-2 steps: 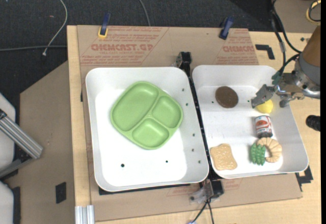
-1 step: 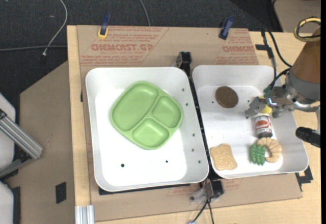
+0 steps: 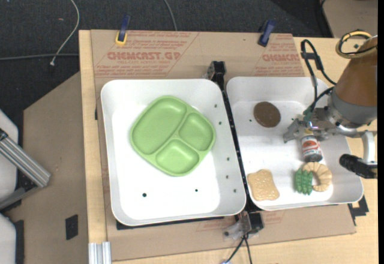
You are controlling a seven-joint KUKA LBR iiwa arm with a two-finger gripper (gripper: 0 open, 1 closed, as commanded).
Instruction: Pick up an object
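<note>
Poised with the gripper (image 3: 307, 129) low over the right bin (image 3: 264, 152), toward three o'clock of its floor, directly above a small can (image 3: 311, 150) lying just beneath. Open or closed: cannot tell from this slanted angle, with the wrist hardware crowding the tip. Probably the approach phase, so nothing counts as held yet. To do it well: centre over the can's body rather than its end, straddle the short width across the curved sides, descend straight, and close only once level with the middle of the cylinder. Expect rolling, since a smooth round can on slick white plastic looks likely to squirt sideways if pinched off-centre. Lift slowly and vertically, clear of the bin's raised rim.

Around the can: a flat, matte brown disc (image 3: 266, 114) at ten o'clock from it, well apart; a pale knobbly ring (image 3: 322, 176) and a bumpy green piece (image 3: 303, 180) side by side at six o'clock, near enough to be nudged by a wide sweep; a beige, speckled, slab-like cracker (image 3: 263, 185) at seven o'clock.

In the left bin (image 3: 120, 188), a glossy green divided plate (image 3: 173, 135) with three rounded compartments, tilted diagonally, well away from the work.

Beneath both bins, a brown printed sheet on the surface (image 3: 150, 53), clamped at twelve o'clock.
</note>
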